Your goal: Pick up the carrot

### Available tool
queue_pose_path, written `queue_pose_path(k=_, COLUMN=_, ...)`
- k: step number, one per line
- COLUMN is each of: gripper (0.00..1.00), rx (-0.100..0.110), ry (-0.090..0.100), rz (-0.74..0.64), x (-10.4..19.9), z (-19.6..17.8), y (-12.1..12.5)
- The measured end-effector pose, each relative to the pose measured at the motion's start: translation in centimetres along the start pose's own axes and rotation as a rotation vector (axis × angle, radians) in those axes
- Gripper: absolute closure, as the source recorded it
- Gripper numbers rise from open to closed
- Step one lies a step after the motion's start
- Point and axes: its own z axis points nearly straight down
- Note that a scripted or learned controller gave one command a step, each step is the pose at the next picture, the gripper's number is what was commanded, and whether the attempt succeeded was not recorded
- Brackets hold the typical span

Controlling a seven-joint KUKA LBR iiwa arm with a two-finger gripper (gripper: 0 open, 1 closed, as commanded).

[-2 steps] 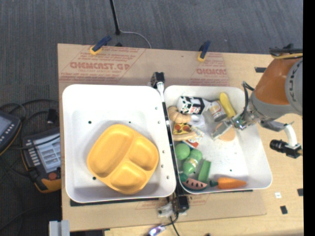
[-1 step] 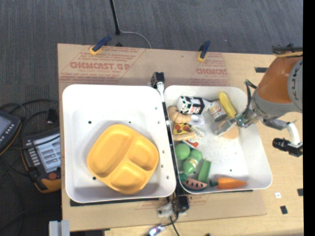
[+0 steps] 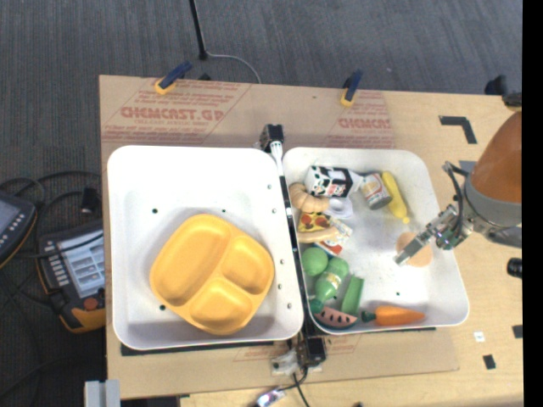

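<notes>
Landmark: the right bin (image 3: 441, 227), a shallow white tray on the tabletop (image 3: 170, 100).
Carrot (image 3: 399, 316): lies flat along the right bin's near wall, toward its near right corner, orange body pointing right and green end to the left.
Tool (image 3: 422, 246): reaches in over the right bin's right wall, about halfway along it, well apart from the carrot.
Tool state: I cannot tell whether it is apart or together; a small pale tan object (image 3: 413, 251) sits right at its tip, and whether it is clamped is unclear.
Arm (image 3: 501, 176): grey with an orange band, hanging over the right bin's right edge.
Watermelon slice (image 3: 338, 316): on the right bin's near wall, just left of the carrot.
Green toys (image 3: 327, 274): clustered in the right bin's near left part.
Yellow bottle (image 3: 394, 195): in the right bin's far part, beside a small can (image 3: 373, 192).
Black and white carton (image 3: 329, 180): near the right bin's far left corner.
Left bin (image 3: 136, 185): touching the right bin's left side.
Yellow divided plate (image 3: 212, 271): in the left bin, well apart from the right bin's contents.
</notes>
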Motion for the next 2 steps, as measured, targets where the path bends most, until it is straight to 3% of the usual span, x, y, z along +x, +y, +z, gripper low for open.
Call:
queue_pose_path(k=1, gripper=1.0, rx=-0.003, ry=-0.004, rz=-0.458, x=-3.6, z=5.6, y=5.3)
queue_pose_path(k=2, gripper=1.0, rx=-0.004, ry=-0.002, rz=-0.369, x=6.1, z=-4.1, y=14.9)
